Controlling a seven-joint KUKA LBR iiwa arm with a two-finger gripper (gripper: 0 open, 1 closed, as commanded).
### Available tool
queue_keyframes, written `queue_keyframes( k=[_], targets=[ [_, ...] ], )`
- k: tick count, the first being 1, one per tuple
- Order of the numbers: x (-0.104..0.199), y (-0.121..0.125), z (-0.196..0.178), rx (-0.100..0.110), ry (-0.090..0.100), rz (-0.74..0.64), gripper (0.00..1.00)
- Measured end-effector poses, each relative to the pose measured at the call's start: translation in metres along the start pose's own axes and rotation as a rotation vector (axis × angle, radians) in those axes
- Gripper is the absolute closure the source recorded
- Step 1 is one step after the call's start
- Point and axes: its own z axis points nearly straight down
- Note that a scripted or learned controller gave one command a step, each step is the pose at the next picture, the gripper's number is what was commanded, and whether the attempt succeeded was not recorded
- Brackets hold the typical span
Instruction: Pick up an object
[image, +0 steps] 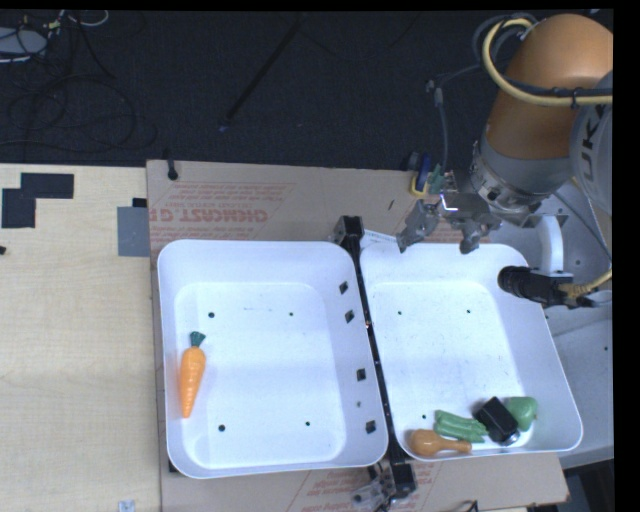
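We find the gripper (438, 237) hanging above the far rim of the right bin (560, 385), its two fingers spread apart with nothing between them. Candidate objects lie well away from it. A toy carrot (191, 372) rests alone along the left wall of the left bin (250, 262). In the near corner of the right bin sits a tight cluster: a green pod-shaped piece (460, 425), a tan pear-like piece (436, 443), a small black block (497, 418) and a green rounded piece (522, 408), all touching or just beside one another. We judge the step in hand to be choosing and approaching a target. The carrot looks the cleaner pick, lying clear of other objects, though close to the wall; the fingers should straddle its narrow width, across its long axis. For the cluster, we would take an outer piece, such as the tan one, to avoid nudging its neighbours or catching the rim.
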Motion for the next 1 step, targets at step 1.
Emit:
queue_keyframes(
  k=[1],
  targets=[
    [0.0472, 0.02, -0.119, -0.004, 0.003, -0.01, 0.0]
  ],
)
